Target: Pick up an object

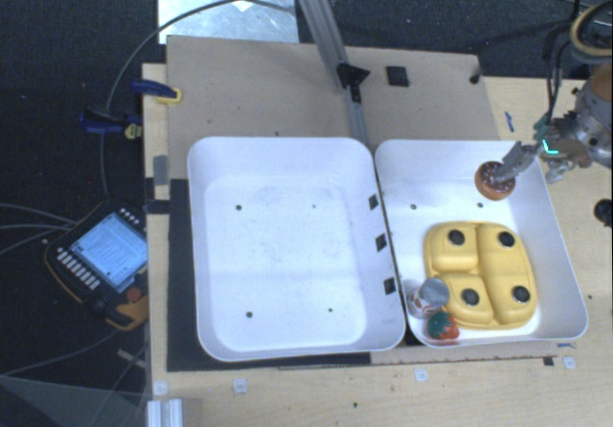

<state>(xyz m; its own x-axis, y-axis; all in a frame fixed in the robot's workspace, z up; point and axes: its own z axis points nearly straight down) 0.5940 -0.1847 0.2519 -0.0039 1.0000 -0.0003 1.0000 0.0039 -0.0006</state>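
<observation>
Seen from above at a slant: a tan bench (287, 90) bearing two shallow white bins side by side, touching along their inner edges.

Left of the seam, the left bin (215, 176), a plain white floor dotted with a few small dark holes.

Right of the seam, the right bin (421, 171), with all the objects inside.

Inside the right bin, toward its near right corner, a large yellow block (481, 274), rounded, with four raised lobes and a dark hole in each.

Just left of the yellow block, touching or nearly touching its near left corner, a small cluster of items (433, 308): a grey rounded piece on top, green and red bits beneath; too small to name.

Far from the yellow block, near the bin's far right corner, a small round brown object (494, 181) with a dark top.

Reaching in from the right above that corner, the grey arm and its gripper (512, 164), tip right at the brown object. Cannot tell whether spread or pressed together, nor whether touching the object.

Left of the bench, on the dark floor, a handheld control pendant (103, 258) with a lit screen.
</observation>
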